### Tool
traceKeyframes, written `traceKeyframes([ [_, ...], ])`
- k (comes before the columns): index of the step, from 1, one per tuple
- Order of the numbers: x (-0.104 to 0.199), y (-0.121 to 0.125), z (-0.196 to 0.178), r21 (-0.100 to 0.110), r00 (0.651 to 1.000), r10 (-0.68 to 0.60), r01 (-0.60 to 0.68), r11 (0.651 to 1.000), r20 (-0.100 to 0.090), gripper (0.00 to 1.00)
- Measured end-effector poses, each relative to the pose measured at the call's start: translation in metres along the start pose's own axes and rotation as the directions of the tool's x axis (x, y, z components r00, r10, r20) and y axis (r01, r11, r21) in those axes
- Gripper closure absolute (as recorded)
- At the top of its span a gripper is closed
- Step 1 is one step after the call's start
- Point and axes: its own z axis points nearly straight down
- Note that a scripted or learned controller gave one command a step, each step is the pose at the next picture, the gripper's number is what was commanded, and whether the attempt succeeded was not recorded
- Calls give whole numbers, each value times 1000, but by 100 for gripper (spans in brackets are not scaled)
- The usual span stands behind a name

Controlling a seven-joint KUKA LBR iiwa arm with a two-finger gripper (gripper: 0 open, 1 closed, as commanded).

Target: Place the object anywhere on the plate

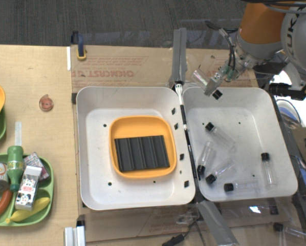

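An orange-yellow plate point(143, 129) lies in the left bin point(91, 152), with a dark grey ribbed slab point(141, 153) resting on its middle. My gripper point(215, 85) hangs above the far left corner of the right bin point(276, 137), reaching in from the upper right. A clear vial point(204, 80) with a black cap point(217, 93) sits slanted between its fingertips, lifted off the bin floor. The gripper is well to the right of the plate and beyond it.
Several clear vials with black caps lie on the right bin's floor, such as one point(218, 135) near the middle and one point(266, 165) at the right. A metal divider post point(178, 60) stands between the bins. Green and yellow dishes with toy food point(17, 188) sit far left.
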Motion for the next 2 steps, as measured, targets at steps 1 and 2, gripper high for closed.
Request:
traceKeyframes([
  [1, 15, 9, -7, 0, 959, -283, 283, 959, -1, 100],
  [2, 2, -8, -31, -1, 921, -390, 390, 921, 1, 100],
])
